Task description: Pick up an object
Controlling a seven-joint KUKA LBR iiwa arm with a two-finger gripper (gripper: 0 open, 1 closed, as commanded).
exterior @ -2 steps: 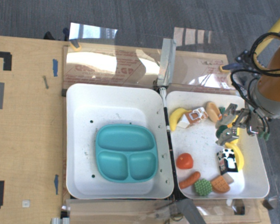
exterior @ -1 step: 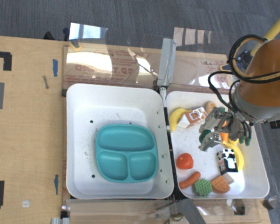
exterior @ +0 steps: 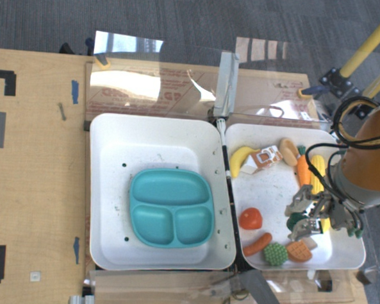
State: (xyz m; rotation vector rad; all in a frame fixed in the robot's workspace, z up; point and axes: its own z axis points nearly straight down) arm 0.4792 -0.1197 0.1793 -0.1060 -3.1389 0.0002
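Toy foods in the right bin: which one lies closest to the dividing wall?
The yellow banana, at the bin's upper left corner; the red tomato sits further in.

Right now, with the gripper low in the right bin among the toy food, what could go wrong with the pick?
1. The metal two-finger gripper sits close to the round green bumpy toy and the orange slice-shaped toy; closing could nudge them aside instead of grasping one.
2. It works close to the right white bin's near wall, so a pushed toy may jam there.
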